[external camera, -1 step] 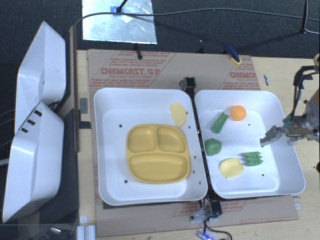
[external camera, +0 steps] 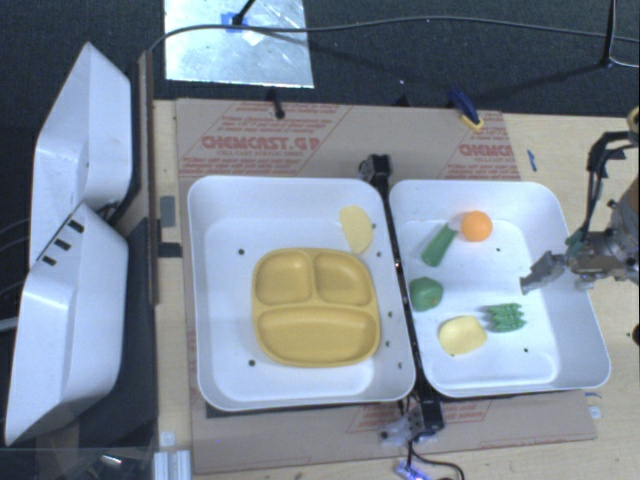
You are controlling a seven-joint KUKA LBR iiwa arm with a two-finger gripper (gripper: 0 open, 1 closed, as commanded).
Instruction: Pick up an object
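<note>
In the camera view the grey two-finger gripper (external camera: 545, 269), its opening impossible to judge, hangs just right of the small green ridged plastic pod (external camera: 505, 316) in the right white bin (external camera: 578, 363), so a descent here may miss it.

Reaches in from the right edge of the view, low over the right side of the bench. Grey wrist (external camera: 606, 253) lying roughly level, pointing leftward. Gripper (external camera: 533, 273) at its left end, angled slightly down and to the left, dark grey at the tip. Too small and blurred to tell the finger spacing. Nothing seen between the tips. Black cable (external camera: 596, 173) looping up from behind the wrist, arching over and running back toward the right edge. Rest of the arm (external camera: 630, 213) cut off by the frame, just a pale sliver showing above the wrist.
</note>
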